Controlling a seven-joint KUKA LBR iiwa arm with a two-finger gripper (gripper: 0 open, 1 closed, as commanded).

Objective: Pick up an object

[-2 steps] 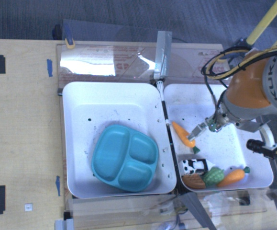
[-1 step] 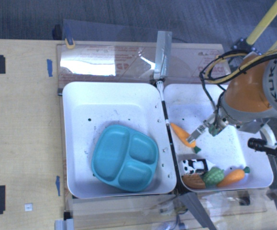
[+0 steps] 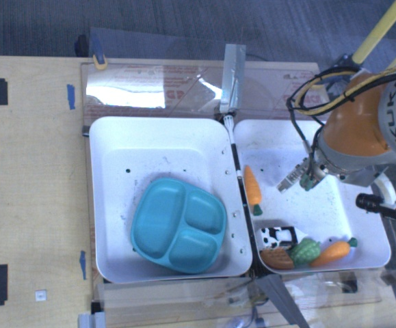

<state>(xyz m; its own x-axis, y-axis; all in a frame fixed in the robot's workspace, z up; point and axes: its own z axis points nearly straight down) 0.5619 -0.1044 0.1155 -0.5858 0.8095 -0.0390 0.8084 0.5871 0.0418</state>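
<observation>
In the right bin [image 3: 286, 152] an orange toy carrot [image 3: 252, 187] lies against the left wall. Along the front wall sit a black-and-white toy cow [image 3: 277, 236], a brown piece [image 3: 275, 257], a green leafy piece [image 3: 306, 250] and a second carrot [image 3: 334, 251]. My gripper [image 3: 301, 180] hangs over the middle of the right bin, to the right of the first carrot and above the front cluster. Nothing shows between its fingers.
The left bin [image 3: 109, 156] holds a blue divided plate [image 3: 178, 224] toward its front. A grey divider bar [image 3: 232, 87] stands behind the seam between the bins. Black and yellow cables [image 3: 321, 91] loop above the arm at the right.
</observation>
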